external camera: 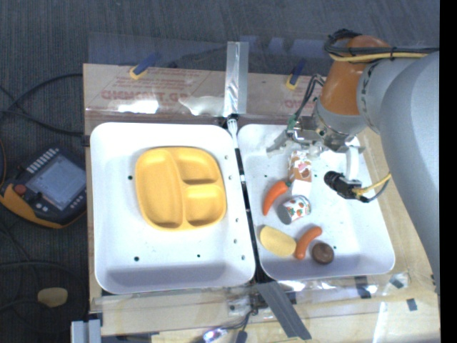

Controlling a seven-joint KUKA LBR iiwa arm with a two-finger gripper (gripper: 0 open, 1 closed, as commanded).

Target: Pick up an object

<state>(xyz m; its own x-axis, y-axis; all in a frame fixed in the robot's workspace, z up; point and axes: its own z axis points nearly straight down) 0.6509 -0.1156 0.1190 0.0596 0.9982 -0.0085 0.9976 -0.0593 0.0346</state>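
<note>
Camera view: small white-and-red carton (pixel 300 168) lies in the right bin (pixel 371 234), far half, right under the gripper (pixel 308 138), whose jaws I can't tell as open or closed; carton not seen between them. Just nearer sit an orange carrot (pixel 273 196), a round patterned piece (pixel 295 209), a yellow potato-like piece (pixel 278 241), a sausage (pixel 308 241) and a brown ball (pixel 323 253); a yellow divided tray (pixel 178 186) fills the left bin (pixel 107 263). Looks like the approach step, so next comes a straight descent on the carton, clear of the carrot.

Handheld control pendant (pixel 44 189) on floor
</note>
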